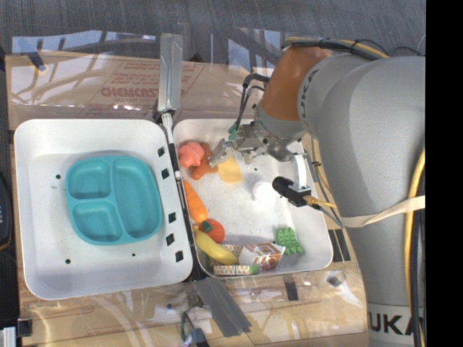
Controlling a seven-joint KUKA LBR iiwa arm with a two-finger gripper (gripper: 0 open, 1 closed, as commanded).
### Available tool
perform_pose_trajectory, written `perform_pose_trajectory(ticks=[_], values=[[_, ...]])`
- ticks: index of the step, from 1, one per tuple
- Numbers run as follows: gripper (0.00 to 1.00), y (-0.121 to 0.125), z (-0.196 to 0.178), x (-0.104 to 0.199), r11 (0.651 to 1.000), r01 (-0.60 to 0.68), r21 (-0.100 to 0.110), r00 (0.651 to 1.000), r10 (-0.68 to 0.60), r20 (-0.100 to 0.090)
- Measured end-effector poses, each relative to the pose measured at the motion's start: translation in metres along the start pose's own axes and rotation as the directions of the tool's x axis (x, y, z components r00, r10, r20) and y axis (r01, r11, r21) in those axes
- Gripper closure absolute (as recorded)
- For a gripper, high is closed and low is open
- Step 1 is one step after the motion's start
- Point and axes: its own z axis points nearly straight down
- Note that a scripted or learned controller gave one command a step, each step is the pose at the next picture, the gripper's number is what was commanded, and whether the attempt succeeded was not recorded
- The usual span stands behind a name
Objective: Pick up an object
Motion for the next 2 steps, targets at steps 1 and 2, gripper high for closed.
perform_pose_trajectory(ticks=[1, 2], values=[[0.0, -0.007, 0.01, -0.006, 0.99, -0.144, 0.003, 0.99, 0.144, -0.001], [1.0, -0.007, 0.0, -0.005, 0.99, -0.14, 0.004, 0.99, 0.14, -0.002]])
